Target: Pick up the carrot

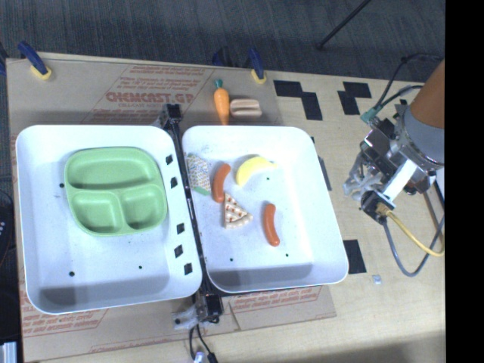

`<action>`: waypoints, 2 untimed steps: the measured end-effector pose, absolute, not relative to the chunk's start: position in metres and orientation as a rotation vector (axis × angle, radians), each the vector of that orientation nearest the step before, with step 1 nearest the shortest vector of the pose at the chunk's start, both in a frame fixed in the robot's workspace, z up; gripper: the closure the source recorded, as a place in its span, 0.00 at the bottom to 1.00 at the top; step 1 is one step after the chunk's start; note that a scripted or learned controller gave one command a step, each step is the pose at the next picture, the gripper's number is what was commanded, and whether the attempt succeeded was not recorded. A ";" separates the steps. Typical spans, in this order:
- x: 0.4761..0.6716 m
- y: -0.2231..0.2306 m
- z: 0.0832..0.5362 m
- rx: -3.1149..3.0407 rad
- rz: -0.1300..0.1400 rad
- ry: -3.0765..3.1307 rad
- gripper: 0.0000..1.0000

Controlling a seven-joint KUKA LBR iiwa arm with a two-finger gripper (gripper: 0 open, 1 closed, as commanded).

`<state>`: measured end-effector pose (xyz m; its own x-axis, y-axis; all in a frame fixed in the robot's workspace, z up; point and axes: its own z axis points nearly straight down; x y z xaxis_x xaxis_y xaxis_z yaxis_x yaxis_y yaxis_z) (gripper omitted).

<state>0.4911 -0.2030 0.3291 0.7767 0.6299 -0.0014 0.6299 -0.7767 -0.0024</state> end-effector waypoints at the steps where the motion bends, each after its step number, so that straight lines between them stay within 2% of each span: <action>1: 0.476 -0.157 0.213 -3.030 0.008 -0.806 1.00; 2: 0.500 -0.211 0.262 -2.826 0.004 -1.369 1.00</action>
